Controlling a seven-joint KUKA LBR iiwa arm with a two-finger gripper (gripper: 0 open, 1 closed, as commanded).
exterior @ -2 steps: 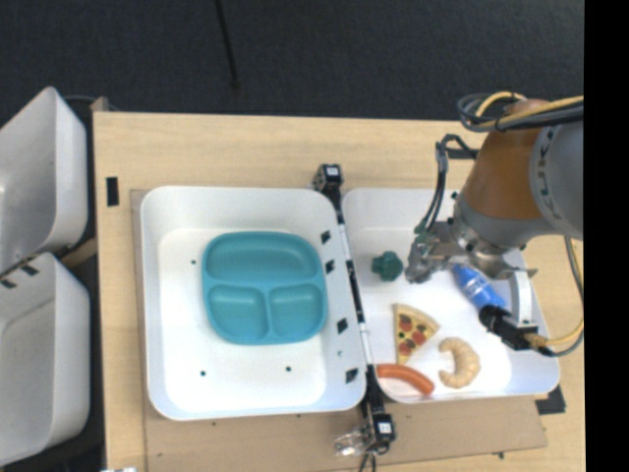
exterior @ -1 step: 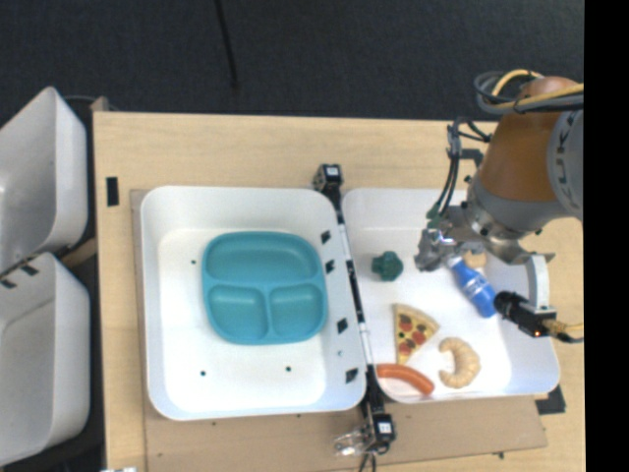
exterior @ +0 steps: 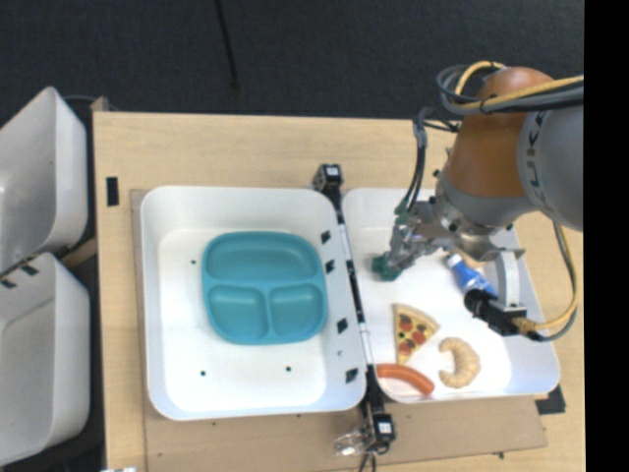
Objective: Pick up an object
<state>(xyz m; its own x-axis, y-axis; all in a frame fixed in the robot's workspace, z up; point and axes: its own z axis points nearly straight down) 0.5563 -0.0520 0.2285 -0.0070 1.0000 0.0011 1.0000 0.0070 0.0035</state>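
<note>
I see the end effector [exterior: 393, 260] low in the right white bin [exterior: 531, 362], touching a small dark green object [exterior: 385, 268] at its tip; I cannot tell its grip state. At five o'clock from it lie a pizza slice toy [exterior: 413, 330], a tan croissant [exterior: 460, 362] and a red sausage [exterior: 405, 379].

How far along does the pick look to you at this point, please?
Done: the arm has reached into the right bin, and the gripper is low over a small green object. In hand: nothing visibly lifted; whether it grips that object can't be told. Left: a secure grasp and lift. The pizza slice, croissant, hot dog and blue item lie in that bin; the teal tray sits in the left one.
</note>
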